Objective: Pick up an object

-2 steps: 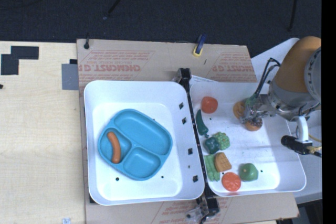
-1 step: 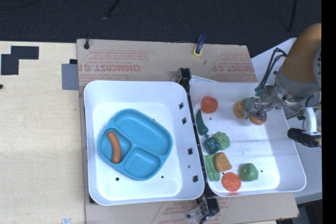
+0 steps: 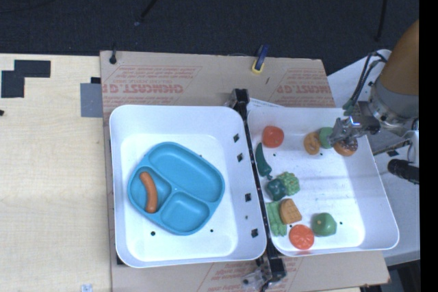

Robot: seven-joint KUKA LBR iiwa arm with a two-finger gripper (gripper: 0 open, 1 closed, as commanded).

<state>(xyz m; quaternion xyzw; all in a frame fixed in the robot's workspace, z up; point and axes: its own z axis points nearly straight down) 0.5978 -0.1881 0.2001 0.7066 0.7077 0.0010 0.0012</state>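
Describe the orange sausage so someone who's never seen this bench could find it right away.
Look at the left white bin, which holds a blue divided plate. The sausage lies in the plate's left compartment, running lengthwise and slightly curved. It is the only food item in that bin, and its long orange shape stands out against the blue, unlike the clustered toy foods in the right bin.

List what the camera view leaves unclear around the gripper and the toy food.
- Gripper: too small and blurred to judge its grip.
- Brown item beneath it: partly covered, identity unclear.
- Green pieces by the right bin's left wall: overlapped, shapes unclear.
- Arm: cut off at the right.
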